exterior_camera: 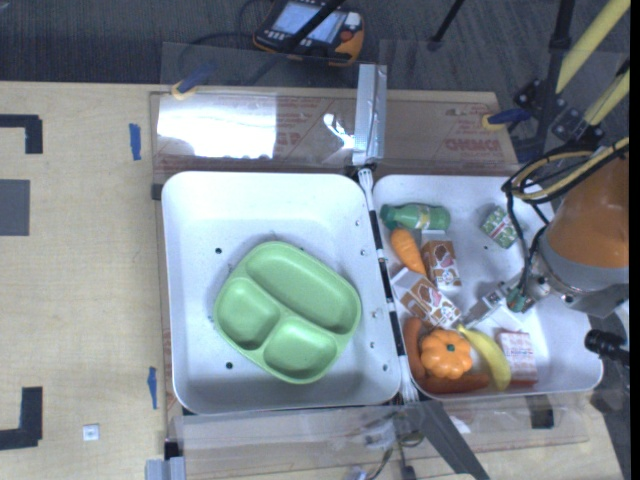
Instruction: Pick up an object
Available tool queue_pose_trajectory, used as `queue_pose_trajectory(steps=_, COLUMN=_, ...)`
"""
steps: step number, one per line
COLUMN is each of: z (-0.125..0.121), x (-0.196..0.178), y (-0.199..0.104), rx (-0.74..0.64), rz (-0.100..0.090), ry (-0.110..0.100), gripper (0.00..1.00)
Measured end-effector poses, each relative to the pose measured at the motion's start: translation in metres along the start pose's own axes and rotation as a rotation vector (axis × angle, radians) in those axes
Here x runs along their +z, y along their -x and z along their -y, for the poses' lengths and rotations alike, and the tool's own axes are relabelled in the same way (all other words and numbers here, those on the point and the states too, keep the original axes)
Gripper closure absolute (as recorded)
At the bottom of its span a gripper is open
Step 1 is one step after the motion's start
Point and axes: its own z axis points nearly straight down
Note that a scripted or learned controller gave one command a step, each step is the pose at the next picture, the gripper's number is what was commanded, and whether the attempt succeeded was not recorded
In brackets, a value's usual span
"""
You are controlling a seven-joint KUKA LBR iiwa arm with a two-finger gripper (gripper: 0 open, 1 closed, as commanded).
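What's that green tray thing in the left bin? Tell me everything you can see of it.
The green divided plate looks like matte plastic, rounded at the corners, with three compartments: one large along its upper right, two smaller along its lower left. It lies flat and right side up, turned at a slant, near the middle of the left bin, touching only the bin's floor.

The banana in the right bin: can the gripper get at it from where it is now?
Probably yes. The banana lies on top of the pile beside the small pumpkin, nothing covers it, and the gripper hangs just above it.
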Motion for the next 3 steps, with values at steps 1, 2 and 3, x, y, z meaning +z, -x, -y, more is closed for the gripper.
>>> queue_pose_trajectory(steps=1, z=-0.083, x=0.004, y=0.014, rx=-0.259, rz=-0.007, ry=-0.003, gripper=0.00)
queue_pose_trajectory(steps=2, z=-0.134, x=0.004, y=-0.010, rx=-0.189, rz=-0.009, ry=-0.004, gripper=0.00)
queue_pose_trajectory(steps=3, z=-0.153, x=0.007, y=0.000, rx=-0.121, rz=-0.052, ry=-0.064, gripper=0.00)
